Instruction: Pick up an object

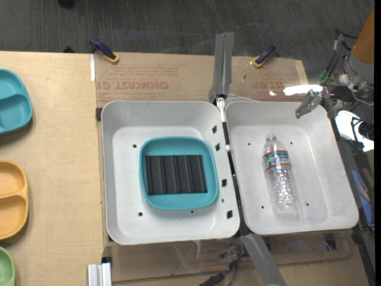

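2 shallow white bins are sitting side by side on the bench (pixel 53 82), which is showing a pale wood top with a sheet of brown cardboard (pixel 155 79) under the bins. The left bin (pixel 116 177) is holding a teal tray (pixel 178 174) with a dark ribbed insert, lying flat near the bin's middle. The right bin (pixel 318 159) is holding a clear plastic water bottle (pixel 280 174), lying on its side with its cap pointing toward the far wall and its label wrapping the upper half. The bottle is resting near the bin's middle, apart from every wall.

The arm is reaching in from the right, its orange band showing at the upper right corner. The claw (pixel 309 103) is hanging over the far right corner of the right bin, well apart from the bottle and touching nothing in the bin. I cannot tell whether it is apart or together, since its metal parts are blurring into the glare there.

2 blue-and-yellow clamps (pixel 104 50) are pinning the cardboard's far edge. At the left edge of the bench, a teal plate (pixel 13 103), an orange plate (pixel 12 198) and a green one (pixel 5 267) are lying in a column.
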`<action>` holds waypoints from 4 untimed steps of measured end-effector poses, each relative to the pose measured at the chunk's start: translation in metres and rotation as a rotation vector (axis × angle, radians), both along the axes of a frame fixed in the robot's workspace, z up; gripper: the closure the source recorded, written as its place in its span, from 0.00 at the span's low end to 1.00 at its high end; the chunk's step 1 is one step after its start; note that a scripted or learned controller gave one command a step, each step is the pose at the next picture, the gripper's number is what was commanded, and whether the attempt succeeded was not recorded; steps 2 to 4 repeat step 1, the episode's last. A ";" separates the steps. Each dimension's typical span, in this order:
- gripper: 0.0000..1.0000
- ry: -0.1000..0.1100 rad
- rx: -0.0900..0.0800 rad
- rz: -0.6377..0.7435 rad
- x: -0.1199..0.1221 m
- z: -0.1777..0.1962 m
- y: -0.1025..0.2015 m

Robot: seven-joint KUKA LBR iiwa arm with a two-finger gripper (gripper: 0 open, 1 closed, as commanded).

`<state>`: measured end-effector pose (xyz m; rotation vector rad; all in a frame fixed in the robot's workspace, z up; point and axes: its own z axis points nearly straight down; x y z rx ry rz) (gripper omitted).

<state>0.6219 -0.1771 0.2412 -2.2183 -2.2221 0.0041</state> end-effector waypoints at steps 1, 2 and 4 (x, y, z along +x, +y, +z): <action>0.00 -0.001 0.001 0.099 -0.028 -0.146 0.035; 0.00 -0.001 0.001 0.099 -0.028 -0.146 0.035; 0.00 -0.001 0.001 0.099 -0.028 -0.146 0.035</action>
